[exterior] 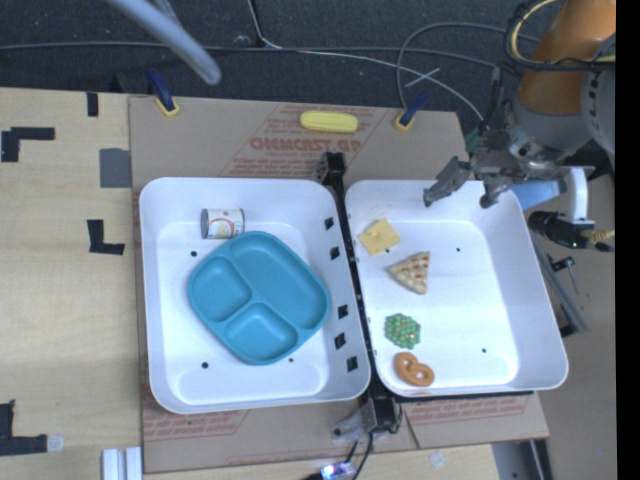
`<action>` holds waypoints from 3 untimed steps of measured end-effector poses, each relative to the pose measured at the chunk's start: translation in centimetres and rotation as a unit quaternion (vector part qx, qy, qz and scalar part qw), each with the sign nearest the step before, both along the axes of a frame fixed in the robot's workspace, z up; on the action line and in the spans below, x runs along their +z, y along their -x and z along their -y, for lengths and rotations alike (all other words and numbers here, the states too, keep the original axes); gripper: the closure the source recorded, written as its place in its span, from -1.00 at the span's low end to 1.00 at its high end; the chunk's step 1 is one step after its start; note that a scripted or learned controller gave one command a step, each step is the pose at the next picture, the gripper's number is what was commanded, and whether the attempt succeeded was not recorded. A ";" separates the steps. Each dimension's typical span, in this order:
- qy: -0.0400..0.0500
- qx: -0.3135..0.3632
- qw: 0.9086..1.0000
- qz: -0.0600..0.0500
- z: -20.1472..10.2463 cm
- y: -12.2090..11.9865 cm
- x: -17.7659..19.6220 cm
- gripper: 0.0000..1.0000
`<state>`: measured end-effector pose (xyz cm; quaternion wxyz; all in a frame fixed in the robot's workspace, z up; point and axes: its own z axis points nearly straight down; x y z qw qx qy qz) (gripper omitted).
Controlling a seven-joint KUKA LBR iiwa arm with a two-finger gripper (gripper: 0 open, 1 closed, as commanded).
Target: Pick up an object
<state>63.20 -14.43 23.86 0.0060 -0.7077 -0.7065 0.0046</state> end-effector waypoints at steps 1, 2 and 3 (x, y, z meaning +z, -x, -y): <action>0.001 0.002 1.000 0.007 -0.1 -0.2 0.9 -1.00; 0.001 0.001 1.000 0.005 0.1 0.4 -3.6 -1.00; 0.001 0.001 1.000 0.004 0.7 0.3 -9.8 -1.00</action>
